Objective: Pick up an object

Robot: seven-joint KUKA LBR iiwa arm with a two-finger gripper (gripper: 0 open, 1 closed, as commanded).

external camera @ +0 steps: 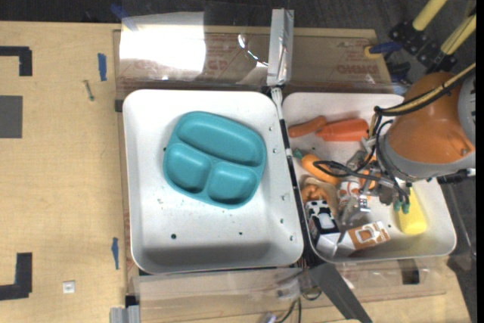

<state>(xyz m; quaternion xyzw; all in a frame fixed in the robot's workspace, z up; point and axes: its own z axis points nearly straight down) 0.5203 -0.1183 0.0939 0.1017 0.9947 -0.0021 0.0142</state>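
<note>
A: Nearest the lens: the arm's orange band (427, 128), high over the right bin (446, 240). The gripper (361, 197) hangs below it, low among the clutter.

B: Which object is it on?

A: Not settled. It sits over the small pieces at the bin's middle. A white-and-orange piece (368, 236) lies just beside it on the near side. A black-and-white item (324, 223) lies by the left wall. Cables and glare hide the tip, so I cannot tell whether it is wide, narrow or closed on anything. No hold logged.

B: What lies around it?

A: A yellow object (412, 219) just beside the wrist, toward the right wall. An orange-handled tool (336, 129) flat along the far side, apart from the tip. An orange-and-yellow piece (321, 166) between the two.

B: Why go in there?

A: Judgement: the small pieces are packed, so a straight descent at the middle meets something. The risk is a pinch on two at once, or a slide off.

B: The other bin?

A: The left bin (151, 238) holds a teal divided plate (214, 157), lying flat and well apart from the arm. Both bins sit side by side on the desk (53, 163).
</note>
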